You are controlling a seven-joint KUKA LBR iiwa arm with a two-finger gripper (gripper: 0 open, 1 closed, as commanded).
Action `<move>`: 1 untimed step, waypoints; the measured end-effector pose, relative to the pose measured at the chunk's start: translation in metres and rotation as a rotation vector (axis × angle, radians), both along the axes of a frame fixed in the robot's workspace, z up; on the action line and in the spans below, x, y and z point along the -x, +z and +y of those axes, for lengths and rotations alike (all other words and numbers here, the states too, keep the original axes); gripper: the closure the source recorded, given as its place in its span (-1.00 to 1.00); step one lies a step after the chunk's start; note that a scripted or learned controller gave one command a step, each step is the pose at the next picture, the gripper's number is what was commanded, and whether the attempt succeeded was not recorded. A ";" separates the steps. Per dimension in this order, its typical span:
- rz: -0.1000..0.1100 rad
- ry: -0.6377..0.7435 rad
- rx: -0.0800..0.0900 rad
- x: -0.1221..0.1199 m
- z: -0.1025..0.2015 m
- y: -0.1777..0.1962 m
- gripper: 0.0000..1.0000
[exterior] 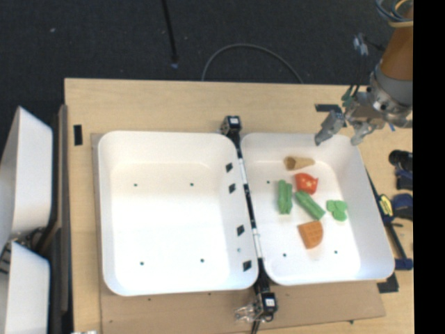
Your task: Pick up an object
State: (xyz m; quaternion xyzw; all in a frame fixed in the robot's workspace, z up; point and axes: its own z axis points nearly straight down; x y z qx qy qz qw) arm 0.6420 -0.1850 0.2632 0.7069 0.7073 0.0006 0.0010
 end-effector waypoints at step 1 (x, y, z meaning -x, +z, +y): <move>0.007 0.000 0.000 -0.004 -0.002 -0.170 -1.00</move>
